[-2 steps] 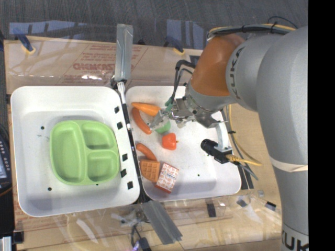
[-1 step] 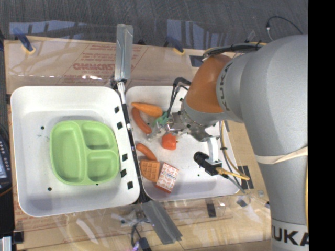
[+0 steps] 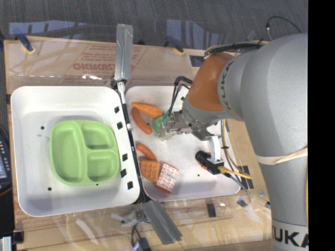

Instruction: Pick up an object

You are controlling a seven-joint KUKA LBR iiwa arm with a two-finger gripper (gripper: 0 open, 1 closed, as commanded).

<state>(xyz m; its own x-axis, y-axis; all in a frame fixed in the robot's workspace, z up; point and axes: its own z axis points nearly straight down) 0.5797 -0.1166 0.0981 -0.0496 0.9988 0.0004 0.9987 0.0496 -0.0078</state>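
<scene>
Pincer low in right bin, just beside green piece; open or closed, cannot tell. Carrot at its ten o'clock.

White, lime green and orange, with a little red print.
The left bin is white, with a lime-green plate at its centre. In the white right bin, orange carrots lie at 10 o'clock beside a green piece. At 7 o'clock are an orange-brown, grid-patterned waffle and a white box with red print. The arm is grey, banded orange.
</scene>
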